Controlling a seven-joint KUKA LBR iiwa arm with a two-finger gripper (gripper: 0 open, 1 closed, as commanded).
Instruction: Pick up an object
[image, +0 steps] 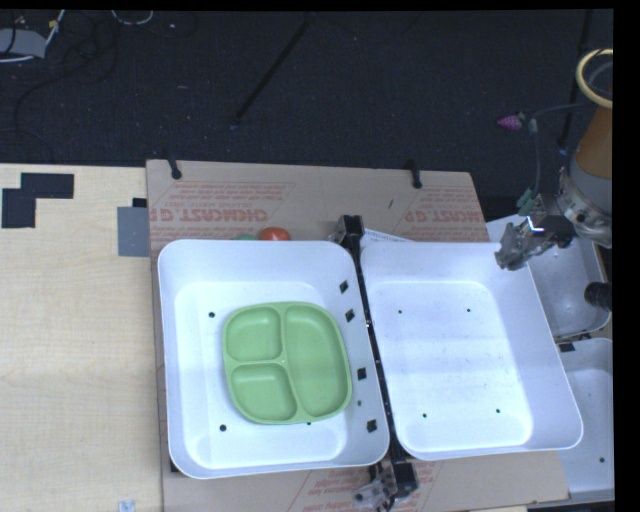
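A light green divided plate (287, 362) with three compartments lies flat in the left white bin (190, 290). My gripper (512, 250) hangs at the far right, just past the upper right corner of the right white bin (540, 330), well away from the plate. The arm's orange band (598, 140) rises above it at the frame's right edge. I see nothing held under the gripper.
A small red-orange object (274, 235) and a bit of green sit on the cardboard behind the left bin's far rim. A black divider with clips (362, 340) runs between the bins. Light wooden bench (70, 350) spreads to the left.
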